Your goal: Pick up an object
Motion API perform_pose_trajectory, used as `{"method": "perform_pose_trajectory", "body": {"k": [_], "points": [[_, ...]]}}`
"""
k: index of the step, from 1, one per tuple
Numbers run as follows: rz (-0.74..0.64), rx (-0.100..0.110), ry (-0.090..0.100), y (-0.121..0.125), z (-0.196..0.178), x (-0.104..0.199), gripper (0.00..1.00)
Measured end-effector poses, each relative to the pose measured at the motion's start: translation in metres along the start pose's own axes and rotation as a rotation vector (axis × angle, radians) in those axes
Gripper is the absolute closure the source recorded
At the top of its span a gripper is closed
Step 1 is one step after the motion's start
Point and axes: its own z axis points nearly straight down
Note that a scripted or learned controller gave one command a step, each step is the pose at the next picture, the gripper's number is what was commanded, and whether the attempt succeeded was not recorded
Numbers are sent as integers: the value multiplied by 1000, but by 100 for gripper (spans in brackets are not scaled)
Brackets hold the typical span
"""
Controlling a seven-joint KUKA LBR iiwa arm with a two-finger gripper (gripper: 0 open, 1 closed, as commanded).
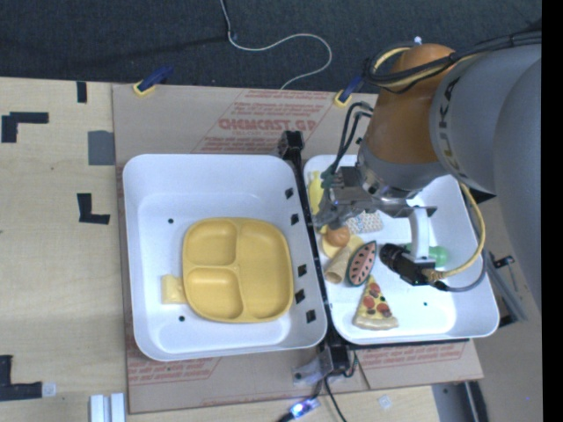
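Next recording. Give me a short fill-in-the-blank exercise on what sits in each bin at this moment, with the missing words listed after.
1. The yellow plastic divided plate lies in the ____ white bin.
2. That plate has ____ compartments.
3. The toy pizza slice lies in the ____ white bin, near the toy watermelon slice.
4. The grey arm's gripper is over the ____ bin.

Missing words: left; three; right; right

Dark carpet (106,25); wooden bench (53,280)
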Motion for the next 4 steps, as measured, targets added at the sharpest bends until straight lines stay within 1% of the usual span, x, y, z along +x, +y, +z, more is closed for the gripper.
{"method": "perform_pose_trajectory", "body": {"k": [1,2,3,4], "points": [[2,1,-1,0,8,49,100],[5,0,-1,9,12,55,100],[7,1,-2,5,11,55,100],[6,-2,-1,6,-9,54,100]]}}
